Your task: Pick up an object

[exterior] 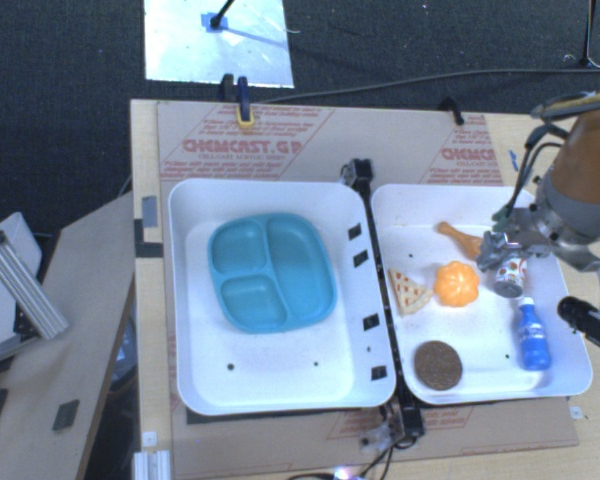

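Seemingly light and rigid, the orange pumpkin [456,284] lies mid-right of the frame in the right bin [580,373] beside the gripper [504,258], and its smooth rounded flanks are judged the likeliest, if slippery, hold.

The arm [580,183] was a thick grey cylinder with a broad orange band above the wrist. A pale cable (thin, looping) ran along its upper edge, and a blue strand showed beside it. Below sat a silvery metal gripper [500,253] with dark fittings, its parts too small to tell apart.
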Robot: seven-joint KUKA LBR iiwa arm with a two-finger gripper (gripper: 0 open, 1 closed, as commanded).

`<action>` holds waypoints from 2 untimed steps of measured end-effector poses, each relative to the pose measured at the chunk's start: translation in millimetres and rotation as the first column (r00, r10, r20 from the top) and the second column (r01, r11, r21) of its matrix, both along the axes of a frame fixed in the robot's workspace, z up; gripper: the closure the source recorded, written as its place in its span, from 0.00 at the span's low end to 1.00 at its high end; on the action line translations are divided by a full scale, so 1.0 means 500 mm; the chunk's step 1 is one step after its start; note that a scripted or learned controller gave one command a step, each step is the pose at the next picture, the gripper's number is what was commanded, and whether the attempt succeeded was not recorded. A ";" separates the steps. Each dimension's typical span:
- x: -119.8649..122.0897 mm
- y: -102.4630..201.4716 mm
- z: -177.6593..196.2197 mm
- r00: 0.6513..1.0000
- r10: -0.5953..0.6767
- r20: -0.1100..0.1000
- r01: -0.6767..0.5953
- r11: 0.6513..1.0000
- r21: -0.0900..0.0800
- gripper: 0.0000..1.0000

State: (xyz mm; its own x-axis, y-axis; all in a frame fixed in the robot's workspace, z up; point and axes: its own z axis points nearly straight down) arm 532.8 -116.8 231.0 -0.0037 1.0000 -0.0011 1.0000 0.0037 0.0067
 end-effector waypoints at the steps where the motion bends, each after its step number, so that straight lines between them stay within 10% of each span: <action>1: 0.003 -0.001 0.090 1.000 0.001 0.000 -0.001 1.000 0.000 1.00; 2: 0.020 0.092 0.057 1.000 0.004 -0.005 -0.004 1.000 0.002 1.00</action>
State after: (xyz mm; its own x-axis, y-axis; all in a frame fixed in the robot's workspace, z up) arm 542.8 -71.0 259.6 -0.0080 1.0000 0.0005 1.0000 0.0080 0.0018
